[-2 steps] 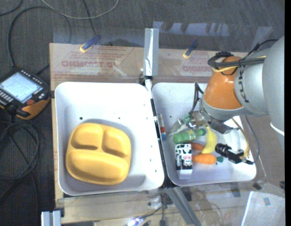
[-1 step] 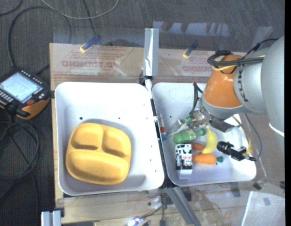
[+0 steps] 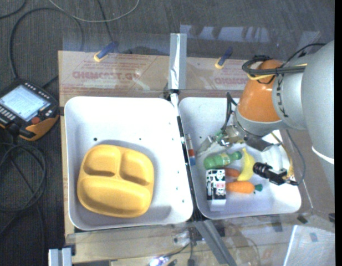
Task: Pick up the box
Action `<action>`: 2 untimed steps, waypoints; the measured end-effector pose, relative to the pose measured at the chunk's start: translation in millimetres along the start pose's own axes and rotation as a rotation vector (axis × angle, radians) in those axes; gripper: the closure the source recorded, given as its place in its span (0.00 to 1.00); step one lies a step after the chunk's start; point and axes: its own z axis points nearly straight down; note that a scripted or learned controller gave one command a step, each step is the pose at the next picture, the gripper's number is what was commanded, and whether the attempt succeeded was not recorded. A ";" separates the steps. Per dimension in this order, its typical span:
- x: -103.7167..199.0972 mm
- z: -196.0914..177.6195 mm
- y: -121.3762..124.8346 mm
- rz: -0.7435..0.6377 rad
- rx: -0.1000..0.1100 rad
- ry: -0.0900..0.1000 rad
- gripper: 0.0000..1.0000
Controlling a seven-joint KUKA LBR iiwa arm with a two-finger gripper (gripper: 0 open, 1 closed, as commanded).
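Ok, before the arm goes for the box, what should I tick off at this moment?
1. Small black-and-white patterned box lying in the right white bin: ok.
2. Box top uncovered: ok.
3. Room beside the box: not ok, the orange carrot and green bottle crowd it.
4. Hand above the box: not ok, it sits farther back.
5. Finger opening: cannot tell.
6. Yellow divided tray out of the way in the left bin: ok.

1. The dark grey carpet floor (image 3: 104,15) lies all around the bench.
2. Thin black cables (image 3: 26,15) curl over the floor.
3. A black hand-held control box with a lit screen and orange edge (image 3: 24,108) sits on the floor at the left.
4. A flat brown cardboard sheet (image 3: 118,73) lies under the bins.
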 end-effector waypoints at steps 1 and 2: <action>-4.3 0.2 15.7 -0.122 0.002 -0.005 0.00; -38.5 -2.6 -10.3 -0.143 0.009 0.001 0.00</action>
